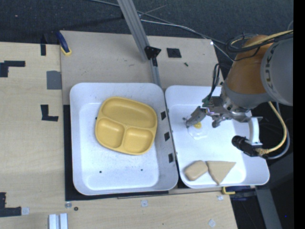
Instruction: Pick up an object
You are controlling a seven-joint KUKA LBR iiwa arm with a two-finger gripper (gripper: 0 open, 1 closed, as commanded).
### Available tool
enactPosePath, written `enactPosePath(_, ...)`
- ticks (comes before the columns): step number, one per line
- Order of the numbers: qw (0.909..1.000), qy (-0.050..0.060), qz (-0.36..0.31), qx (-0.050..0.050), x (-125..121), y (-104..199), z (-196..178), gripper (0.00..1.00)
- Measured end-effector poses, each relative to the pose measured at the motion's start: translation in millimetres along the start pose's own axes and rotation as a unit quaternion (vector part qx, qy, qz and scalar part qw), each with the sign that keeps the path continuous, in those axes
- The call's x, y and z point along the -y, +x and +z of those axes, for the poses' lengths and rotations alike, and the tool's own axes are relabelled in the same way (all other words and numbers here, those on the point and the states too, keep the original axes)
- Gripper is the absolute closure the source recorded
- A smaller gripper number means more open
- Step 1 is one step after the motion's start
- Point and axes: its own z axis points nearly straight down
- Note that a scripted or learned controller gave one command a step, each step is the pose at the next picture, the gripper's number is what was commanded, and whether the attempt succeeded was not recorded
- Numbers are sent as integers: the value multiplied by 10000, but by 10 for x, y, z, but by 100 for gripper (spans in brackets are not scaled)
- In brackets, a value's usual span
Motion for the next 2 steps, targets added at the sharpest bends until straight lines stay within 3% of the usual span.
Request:
enactPosePath(1, 10000, 16, 0, -5, 17, 5, 652, 0)
enactPosePath(2, 10000, -8, -8, -7, 2, 13, 516, 100)
